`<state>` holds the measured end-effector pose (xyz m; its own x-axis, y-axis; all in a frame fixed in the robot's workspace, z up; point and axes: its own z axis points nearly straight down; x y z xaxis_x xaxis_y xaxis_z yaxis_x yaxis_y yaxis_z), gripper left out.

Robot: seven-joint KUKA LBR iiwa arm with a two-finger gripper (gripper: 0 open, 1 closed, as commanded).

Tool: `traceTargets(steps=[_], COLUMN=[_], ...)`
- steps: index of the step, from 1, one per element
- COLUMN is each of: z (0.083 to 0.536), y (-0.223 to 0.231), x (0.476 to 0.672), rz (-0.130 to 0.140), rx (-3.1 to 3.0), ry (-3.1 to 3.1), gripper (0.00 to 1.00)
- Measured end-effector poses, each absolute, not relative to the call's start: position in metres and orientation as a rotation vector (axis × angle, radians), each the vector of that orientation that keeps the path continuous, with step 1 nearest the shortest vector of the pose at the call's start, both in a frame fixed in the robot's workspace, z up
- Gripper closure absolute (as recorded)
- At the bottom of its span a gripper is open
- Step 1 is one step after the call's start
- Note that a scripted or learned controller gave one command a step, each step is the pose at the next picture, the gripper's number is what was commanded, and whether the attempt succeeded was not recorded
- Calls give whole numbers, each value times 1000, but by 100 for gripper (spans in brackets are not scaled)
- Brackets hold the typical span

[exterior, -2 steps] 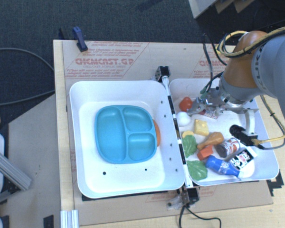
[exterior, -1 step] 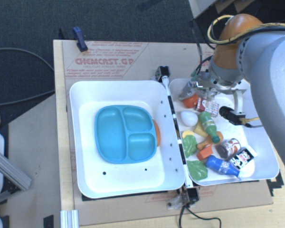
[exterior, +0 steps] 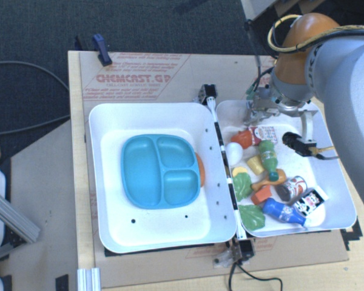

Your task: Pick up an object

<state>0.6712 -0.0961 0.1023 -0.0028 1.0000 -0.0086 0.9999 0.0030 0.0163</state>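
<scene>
Red "CHEMCAST GP" lettering, upside-down orientation unclear, on the brown board (exterior: 133,77) behind the left bin.

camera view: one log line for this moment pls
gripper: over right bin far end | grasp: none seen | blue tray: left bin

A heap of small toy objects lies in the right bin (exterior: 337,211), just below the gripper (exterior: 259,115). Nearest the jaws are a red-orange piece (exterior: 243,139) and a white, red-printed packet (exterior: 265,132). Farther below lie a green bottle (exterior: 267,154), a yellow piece (exterior: 255,164), a white egg shape (exterior: 233,153), a green leafy piece (exterior: 242,185), a tipped can (exterior: 290,188) and a blue bottle (exterior: 283,211) on its side.
</scene>
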Motion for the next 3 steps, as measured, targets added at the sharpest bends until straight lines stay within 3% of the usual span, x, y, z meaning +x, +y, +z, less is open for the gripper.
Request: traceTargets(steps=[1,2,3], z=[102,91,94], y=[-96,-100,-135], x=[671,638,580], rz=[7,14,3], rx=[2207,2209,2217], ry=[2213,2213,2216], gripper=[0,0,0])
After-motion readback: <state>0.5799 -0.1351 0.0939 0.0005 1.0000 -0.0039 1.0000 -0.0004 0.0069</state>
